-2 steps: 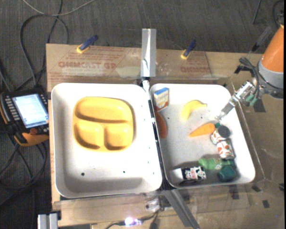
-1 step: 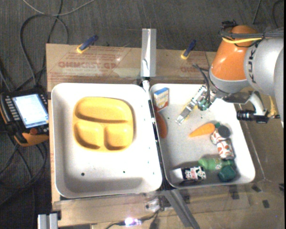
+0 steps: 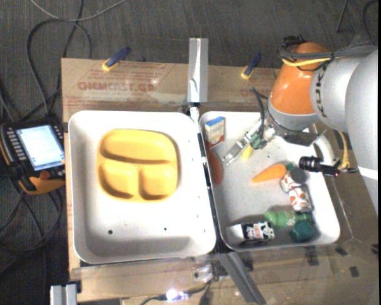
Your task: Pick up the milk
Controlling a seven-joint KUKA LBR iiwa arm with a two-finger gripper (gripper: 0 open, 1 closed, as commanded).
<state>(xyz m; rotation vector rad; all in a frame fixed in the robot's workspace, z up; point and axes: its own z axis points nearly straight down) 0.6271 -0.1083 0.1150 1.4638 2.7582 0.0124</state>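
Jaws, honestly, I can't tell from this angle: the two-finger gripper [image 3: 241, 146] hangs low over the right-hand shallow white bin [image 3: 327, 230], and it's just a silvery blur with a bit of yellow and green at the end, so whether it's spread or closed is anyone's guess. Nothing visibly sits between the fingers.

Using that right bin as the reference: the small white-and-blue milk carton [image 3: 215, 131] stands upright in its far left corner, just beside the gripper tip, though I can't say if they're touching. An orange plastic carrot [image 3: 269, 173] lies around the bin's middle. Toward its right side is a red-and-white patterned can [image 3: 296, 193] lying tilted. Along the near wall there's a black-and-white cow-print box [image 3: 259, 231], with a green rounded toy [image 3: 280, 218] and a dark teal block [image 3: 303, 230] next to it.

Left of that bin is the other white bin [image 3: 82, 234], holding a yellow divided plastic tray [image 3: 139, 164] with three compartments. Further left, off the bench, a handheld pendant with a lit screen [image 3: 33, 146] sits on the floor.
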